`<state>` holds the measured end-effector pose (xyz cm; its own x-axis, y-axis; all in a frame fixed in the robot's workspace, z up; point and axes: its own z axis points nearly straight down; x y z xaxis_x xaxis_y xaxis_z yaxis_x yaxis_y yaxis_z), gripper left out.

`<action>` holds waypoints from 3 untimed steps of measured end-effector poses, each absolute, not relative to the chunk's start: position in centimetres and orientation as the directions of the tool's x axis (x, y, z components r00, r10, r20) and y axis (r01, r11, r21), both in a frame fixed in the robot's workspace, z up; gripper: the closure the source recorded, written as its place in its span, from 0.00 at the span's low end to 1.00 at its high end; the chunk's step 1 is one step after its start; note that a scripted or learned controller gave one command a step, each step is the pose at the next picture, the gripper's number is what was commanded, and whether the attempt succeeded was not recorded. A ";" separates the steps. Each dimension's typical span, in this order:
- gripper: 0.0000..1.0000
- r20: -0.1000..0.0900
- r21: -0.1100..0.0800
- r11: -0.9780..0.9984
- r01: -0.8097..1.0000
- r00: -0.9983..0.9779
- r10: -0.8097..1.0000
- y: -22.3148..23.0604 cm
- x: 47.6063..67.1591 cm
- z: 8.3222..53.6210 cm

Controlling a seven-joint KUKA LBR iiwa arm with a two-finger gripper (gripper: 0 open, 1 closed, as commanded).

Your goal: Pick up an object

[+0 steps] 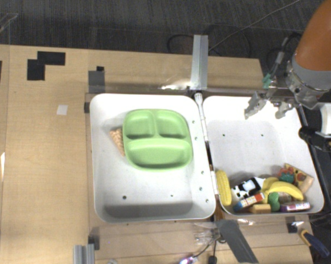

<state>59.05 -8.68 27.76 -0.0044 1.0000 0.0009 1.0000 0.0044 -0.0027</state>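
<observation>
Nothing picked yet. Your candidates sit piled at 5 o'clock in the right bin (264, 147): corn cob (223, 187), banana (285, 189), small toys. Left bin has the green tray (156, 138). Gripper (268, 106) hangs at 1 o'clock, fingers spread wide, empty. Whole grasp remains.

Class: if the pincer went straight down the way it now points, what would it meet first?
Probably bare floor of the right bin, near its far edge. The pincer hangs open there, well clear of the toy pile; depth is uncertain.
</observation>
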 end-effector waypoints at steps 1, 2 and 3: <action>0.00 0.001 -0.003 0.004 1.000 -0.004 1.000 -8.7 59.0 27.8; 0.00 0.001 -0.004 -0.004 1.000 0.004 1.000 -13.8 54.6 14.7; 0.00 0.000 0.007 0.085 0.996 -0.085 0.996 -15.0 49.7 9.4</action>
<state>49.72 -15.02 9.37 -0.0853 0.9964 -0.0002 0.9963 0.0853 0.0069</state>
